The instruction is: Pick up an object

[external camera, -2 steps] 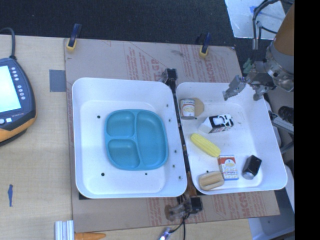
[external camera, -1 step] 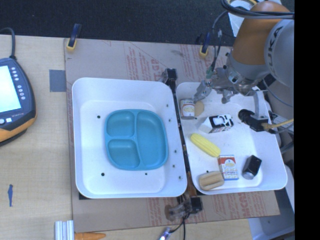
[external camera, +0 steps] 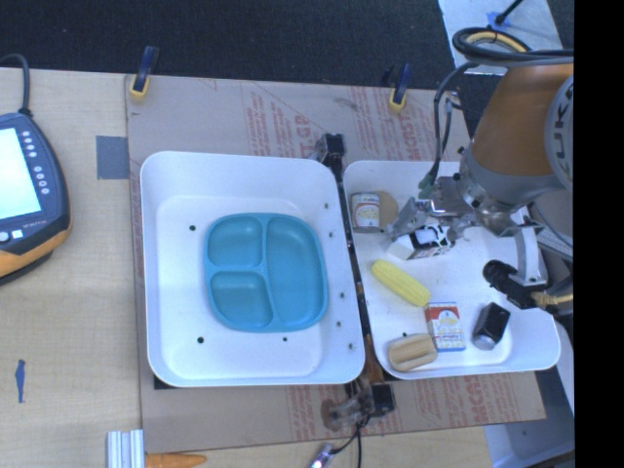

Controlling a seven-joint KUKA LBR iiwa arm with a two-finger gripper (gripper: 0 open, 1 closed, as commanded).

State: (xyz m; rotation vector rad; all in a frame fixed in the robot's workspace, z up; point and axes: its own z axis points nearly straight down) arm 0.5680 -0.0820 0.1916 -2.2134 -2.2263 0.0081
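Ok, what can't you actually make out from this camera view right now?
- Gripper: finger state unclear, blurred among the wrist hardware.
- Small can: label too small to read.
- Red-and-white box: print too small.
- Right bin: far corner hidden under the arm.

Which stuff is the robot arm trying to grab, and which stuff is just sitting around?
For the job:
- grey gripper
- yellow toy corn cob
- small tan can
- red and white carton
- tan bread roll
- black block

Just lying about:
- blue divided plastic plate
- handheld control pad
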